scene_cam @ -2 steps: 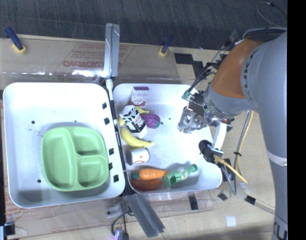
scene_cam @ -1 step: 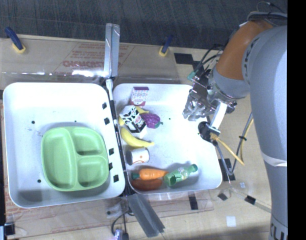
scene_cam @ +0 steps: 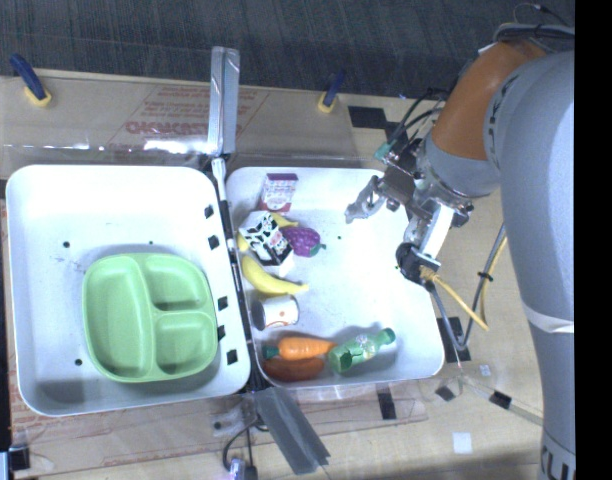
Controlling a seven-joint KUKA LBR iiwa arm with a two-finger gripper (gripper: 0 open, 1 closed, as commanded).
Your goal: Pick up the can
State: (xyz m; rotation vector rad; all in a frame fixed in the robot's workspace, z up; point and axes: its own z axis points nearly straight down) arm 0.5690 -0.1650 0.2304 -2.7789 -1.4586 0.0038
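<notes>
Can [scene_cam: 276, 312]: white with a red mark, lying on its side just below the banana [scene_cam: 269, 276], in the right bin [scene_cam: 371, 283].
Gripper [scene_cam: 362, 208]: up and to the right of the banana, well apart from it, over bare bin floor. I cannot tell how far open it is, and no object is seen in it.
Cow-patterned carton [scene_cam: 266, 238]: just above the banana, touching it.
Purple grapes [scene_cam: 304, 239]: above and right of the banana.
Pink-and-white carton [scene_cam: 279, 190]: farther above the banana.
Carrot [scene_cam: 306, 348]: below the banana, past the can.
Green bottle [scene_cam: 364, 348]: lower right of the banana.
Green divided plate [scene_cam: 146, 318]: left of the banana, in the left bin [scene_cam: 46, 228].
</notes>
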